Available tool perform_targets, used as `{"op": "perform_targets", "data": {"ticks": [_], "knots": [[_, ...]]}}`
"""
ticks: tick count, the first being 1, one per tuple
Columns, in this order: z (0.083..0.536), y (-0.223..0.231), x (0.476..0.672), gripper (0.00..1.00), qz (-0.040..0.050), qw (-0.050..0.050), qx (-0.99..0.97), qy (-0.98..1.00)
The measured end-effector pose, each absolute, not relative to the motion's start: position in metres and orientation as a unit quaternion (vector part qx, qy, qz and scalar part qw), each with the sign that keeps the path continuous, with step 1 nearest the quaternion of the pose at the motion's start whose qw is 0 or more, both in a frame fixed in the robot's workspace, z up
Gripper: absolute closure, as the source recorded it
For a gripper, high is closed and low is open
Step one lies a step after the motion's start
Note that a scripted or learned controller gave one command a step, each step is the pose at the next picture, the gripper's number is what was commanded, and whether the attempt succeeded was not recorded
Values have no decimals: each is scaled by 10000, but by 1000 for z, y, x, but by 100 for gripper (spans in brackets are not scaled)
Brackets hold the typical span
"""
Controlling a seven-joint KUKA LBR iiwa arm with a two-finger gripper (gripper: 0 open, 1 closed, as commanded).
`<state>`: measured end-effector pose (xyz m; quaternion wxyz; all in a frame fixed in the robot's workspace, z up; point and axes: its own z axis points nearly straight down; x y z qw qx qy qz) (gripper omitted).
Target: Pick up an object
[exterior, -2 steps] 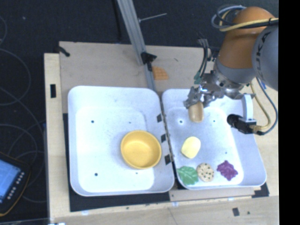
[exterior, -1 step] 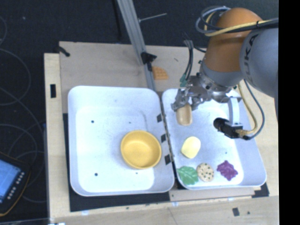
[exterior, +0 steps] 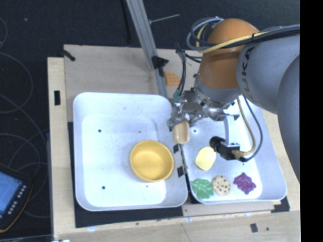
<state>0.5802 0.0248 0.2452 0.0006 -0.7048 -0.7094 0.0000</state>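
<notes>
My arm comes in from the right, its orange band above the wrist sitting over the right bin (exterior: 270, 178), and my pincer (exterior: 180, 124) hangs at the seam where the two white bins meet. Between my fingers I am grasping a small tan, oblong piece (exterior: 181, 133); it hangs upright below the fingertips, its lower end just above the divide between the bins, clear of the floor as far as I can judge from this slant.

In the left bin (exterior: 101, 115) a yellow bowl (exterior: 151, 160) sits upright toward the near right corner, close to the piece I hold but apart from it.

In the right bin a pale yellow lump (exterior: 205, 158) lies just right of the seam, near a black fitting (exterior: 222, 146) on a cable that loops down from my wrist. Along that bin's near edge lie three things in a row: a green piece (exterior: 202, 187), a round speckled cookie (exterior: 221, 185) touching or nearly touching it, and a purple cluster (exterior: 245, 182) a little farther right.

An orange waffle-patterned piece (exterior: 171, 78) lies on the bench behind the bins, beside a slanting metal rail (exterior: 144, 32)
</notes>
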Motion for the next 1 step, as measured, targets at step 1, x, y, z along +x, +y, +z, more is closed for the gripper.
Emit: {"op": "perform_targets", "data": {"ticks": [1], "knots": [[249,83,557,100,-8,11,-7039,-7103]]}}
